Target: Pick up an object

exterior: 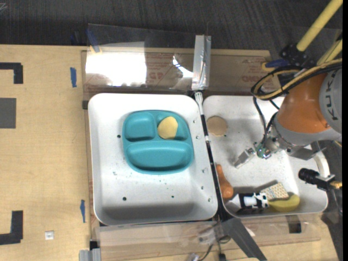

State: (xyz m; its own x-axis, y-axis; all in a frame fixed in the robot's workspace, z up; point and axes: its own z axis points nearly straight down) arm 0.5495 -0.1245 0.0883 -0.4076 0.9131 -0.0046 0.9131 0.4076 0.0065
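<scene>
teal tray (pixel 157 156) holding yellow ball (pixel 167 127)

My bench (pixel 38 162) is pale wood marked with black tape corners (pixel 15 72) and blue tape strips (pixel 73 76); dark grey carpet (pixel 136 4) lies beyond, glare brightening a clear sheet (pixel 128 64).

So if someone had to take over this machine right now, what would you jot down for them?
Gripper: low in the right bin, nothing seen between its fingers.
Right bin: round tan disc at the top left; carrot, small black-and-white toy and banana along the near edge.
Left bin: teal divided plate with a yellow lump on it.
Done: nothing picked up yet.
Left: grasp one object and lift it.
</scene>
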